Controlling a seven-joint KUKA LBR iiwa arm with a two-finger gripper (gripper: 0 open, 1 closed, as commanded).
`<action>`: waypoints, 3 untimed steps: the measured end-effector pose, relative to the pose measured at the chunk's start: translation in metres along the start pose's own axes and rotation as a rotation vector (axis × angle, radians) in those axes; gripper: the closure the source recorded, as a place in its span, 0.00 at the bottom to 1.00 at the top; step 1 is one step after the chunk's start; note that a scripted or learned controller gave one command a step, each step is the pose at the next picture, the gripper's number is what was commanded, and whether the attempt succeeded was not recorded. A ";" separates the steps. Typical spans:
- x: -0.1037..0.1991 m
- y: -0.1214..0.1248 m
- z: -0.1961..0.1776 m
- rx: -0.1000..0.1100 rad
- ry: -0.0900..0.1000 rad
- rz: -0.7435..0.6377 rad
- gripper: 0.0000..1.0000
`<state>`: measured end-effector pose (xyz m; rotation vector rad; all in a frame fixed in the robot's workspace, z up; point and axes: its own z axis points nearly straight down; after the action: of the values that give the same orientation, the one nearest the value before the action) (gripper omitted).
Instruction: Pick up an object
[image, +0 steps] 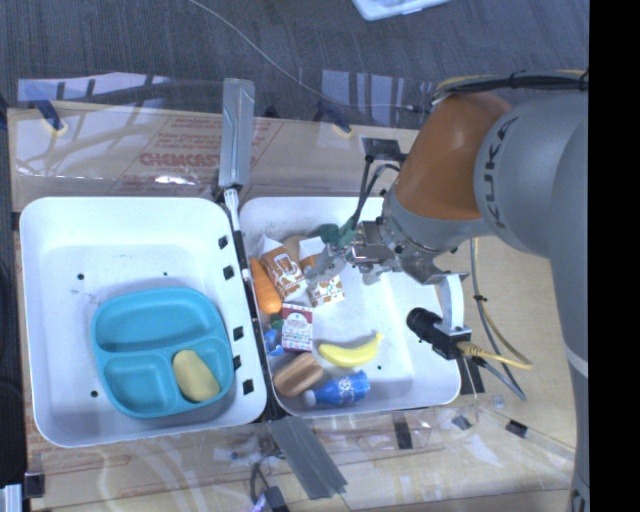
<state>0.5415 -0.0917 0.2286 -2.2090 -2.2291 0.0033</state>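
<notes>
**Op:** Gripper (340, 250) sits low in the right bin (440, 385), over the heap at its far left, but my wrist hides the tips from this angle, so I can't tell whether it's spread or pinched on anything

**Sup:** So nothing picked?

**Op:** Nothing I'd claim. No item shows between the tips, and every piece looks to be lying in the bin. I'd call it the reach or grasp stage, with the lift left to do

**Sup:** What's under it?

**Op:** Small carton (327, 290) just beside the tips, another box (285, 268) next to that, and a carrot (264, 288) along the left wall. My guess is one of the cartons is the target, though I can't say which

**Sup:** And nearer the front?

**Op:** Red-and-white pack (297, 329), banana (350, 350), bun (298, 373) and blue bottle (338, 390), all well apart from the tips

**Sup:** Left bin?

**Op:** Left bin (50, 230) has a blue tray (150, 325) with a yellow lump (196, 374) in its near-right compartment. Untouched, I think

**Sup:** Risk?

**Op:** Crowded heap; I judge the tips could nudge a neighbour or close on two things at once
</notes>
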 end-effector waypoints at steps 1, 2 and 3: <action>-0.008 0.056 0.054 0.000 -0.001 -0.183 0.00; -0.020 0.076 0.115 -0.022 -0.003 -0.220 0.00; -0.060 0.111 0.120 -0.026 -0.003 -0.325 0.00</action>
<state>0.6524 -0.1509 0.1077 -1.8309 -2.5728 -0.0235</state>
